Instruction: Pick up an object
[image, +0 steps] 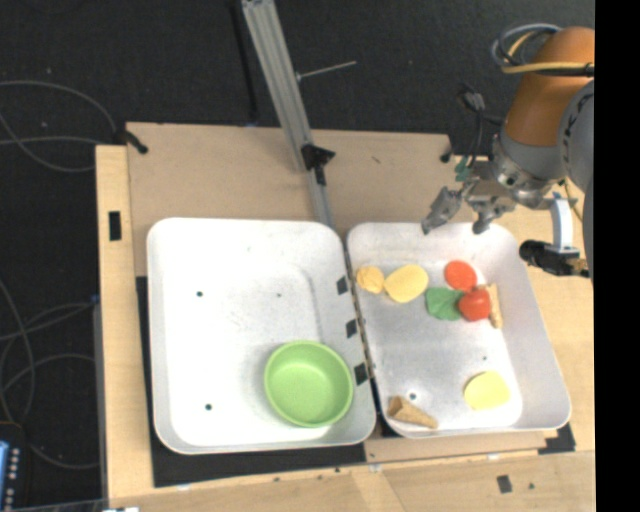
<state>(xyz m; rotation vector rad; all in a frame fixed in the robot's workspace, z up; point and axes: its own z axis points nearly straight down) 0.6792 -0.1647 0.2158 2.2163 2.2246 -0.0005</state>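
My gripper (459, 222) hangs above the far rim of the right bin (520, 395), fingers spread apart with nothing between them. In that bin, near its far end, lie a small yellow piece (370, 279), a larger yellow piece (406, 284), a red-orange round piece (460, 274), a green piece (441, 302) and a red piece (477, 304). Closer to the front sit a pale yellow round piece (487, 391) and a tan cone-like piece (411, 411). All of these objects lie below and in front of the gripper.
The left bin (200, 260) holds a green bowl (308, 383) at its front right. A slanted metal pole (285, 95) rises behind the bins. The brown bench top (220, 170) surrounds both bins, and cables trail on the dark floor at the left.
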